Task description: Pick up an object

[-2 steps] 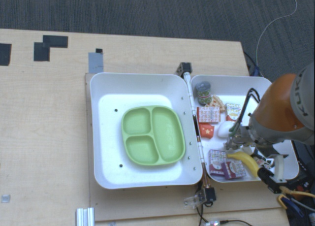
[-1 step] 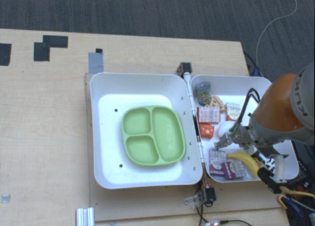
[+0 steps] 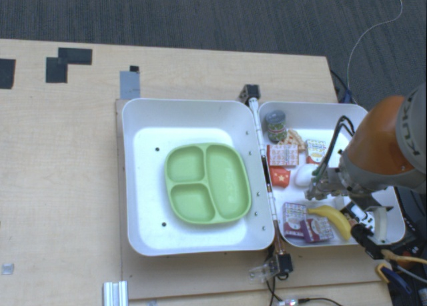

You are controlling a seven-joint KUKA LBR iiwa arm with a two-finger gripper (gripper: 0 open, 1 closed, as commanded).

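I am still at the reaching step. The green plate point(image 3: 208, 183) sits well to the left of the banana point(image 3: 331, 219), and the things I could pick are close around it: a purple packet point(image 3: 303, 225) touching its left side and a small white round thing point(image 3: 304, 177) just above it. My arm point(image 3: 381, 148) comes in from above and to the right of the banana, with the wrist low over the bin just above it. I cannot tell if my grip is wide or narrow, so I think I must next settle on one thing, go down and close.
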